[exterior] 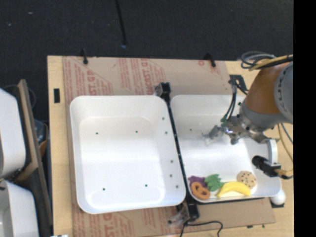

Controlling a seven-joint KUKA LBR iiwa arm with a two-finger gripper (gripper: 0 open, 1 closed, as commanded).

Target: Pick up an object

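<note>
My gripper [223, 134] hangs over the middle of the right bin [197, 105], its two fingers spread apart with nothing between them. Along that bin's front edge lie a yellow banana [233, 189], a speckled cookie [246, 179], a green leafy piece [214, 181], an orange pretzel [200, 192] and a purple bunch of grapes [195, 180]. The gripper is well behind all of them and touches none.
The left bin [123, 147] sits beside the right one, with a black divider [174, 142] between them. Both rest on a cardboard-covered bench [113, 78]. White equipment [12, 132] stands at the far left.
</note>
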